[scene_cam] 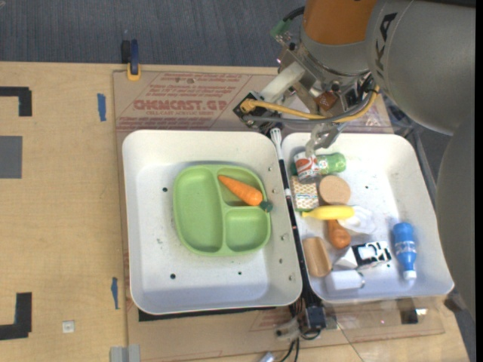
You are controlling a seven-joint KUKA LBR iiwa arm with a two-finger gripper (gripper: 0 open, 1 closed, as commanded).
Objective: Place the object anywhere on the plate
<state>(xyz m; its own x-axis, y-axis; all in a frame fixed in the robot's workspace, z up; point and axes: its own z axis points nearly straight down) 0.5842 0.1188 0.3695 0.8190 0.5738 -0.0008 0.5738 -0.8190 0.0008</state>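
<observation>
A green plate (198, 210) with three compartments lies in the left white bin (151, 277). An orange carrot (241, 190) with a small green top rests in the plate's upper right compartment, its tip pointing to the upper left. My gripper (323, 137) hangs over the far left part of the right bin (430, 217), just above a green can (321, 163) with a red and white label. It is well to the right of the plate and the carrot.
The right bin holds several items: a patterned box (305, 196), a brown disc (334, 190), a yellow banana (329, 213), a bread roll (317, 256), a blue bottle (404, 247) and a white block (344, 280). The arm's grey body fills the upper right.
</observation>
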